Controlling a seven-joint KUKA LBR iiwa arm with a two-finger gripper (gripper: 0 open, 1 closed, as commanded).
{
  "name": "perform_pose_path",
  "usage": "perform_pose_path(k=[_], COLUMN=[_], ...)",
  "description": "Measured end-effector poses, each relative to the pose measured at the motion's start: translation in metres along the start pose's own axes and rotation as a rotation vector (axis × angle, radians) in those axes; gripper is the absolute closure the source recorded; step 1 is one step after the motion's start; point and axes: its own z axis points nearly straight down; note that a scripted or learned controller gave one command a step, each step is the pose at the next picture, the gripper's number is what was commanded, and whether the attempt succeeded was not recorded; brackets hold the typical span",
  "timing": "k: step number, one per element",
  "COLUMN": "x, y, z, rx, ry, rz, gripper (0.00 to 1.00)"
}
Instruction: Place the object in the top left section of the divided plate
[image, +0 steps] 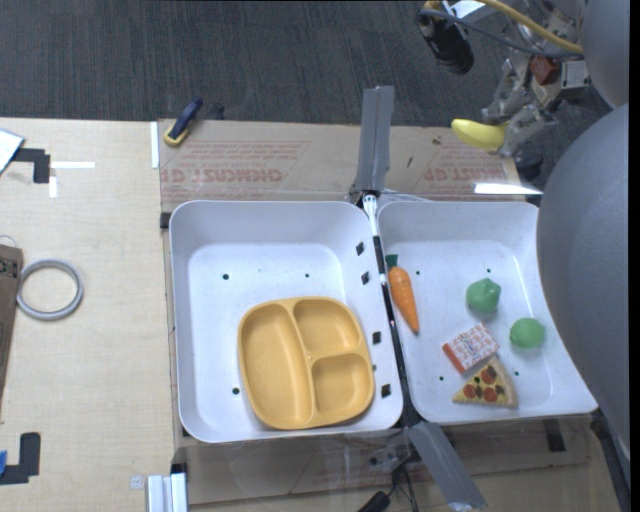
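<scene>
- Camera view: the grey arm (590, 250) fills the right side, its big rounded body covering the right edge of the right bin (500, 235); its wrist rises toward the far right corner of the tabletop (90, 400).
- The end effector (515, 125) sits up there, beyond the far rim of the right bin, with a yellow banana (477, 133) between its fingers, so it is grasping the banana, held clear of both bins.
- The yellow divided plate (305, 360) lies in the left bin (200, 300), toward that bin's near edge; nothing lies in its sections.
- In the right bin, a carrot (403, 298) lies along the left edge next to the divider. Two green round pieces (484, 295) and (527, 333) sit toward the right edge, and a red-and-white packet (470, 347) lies just beside a pizza slice (486, 386) near the near edge.
- Cardboard (260, 165) behind the bins carries red printing seen upside down; I cannot make it out with certainty.
- A tape roll (47, 288) lies by the tabletop's left edge, and a blue and yellow tool (184, 120) rests near the far edge.
</scene>
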Motion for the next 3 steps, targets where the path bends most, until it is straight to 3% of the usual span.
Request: perform_pose_path(k=[3], x=[0.0], y=[0.005], z=[-0.022], rx=[0.0], ry=[-0.012], rz=[0.01], gripper=[1.0])
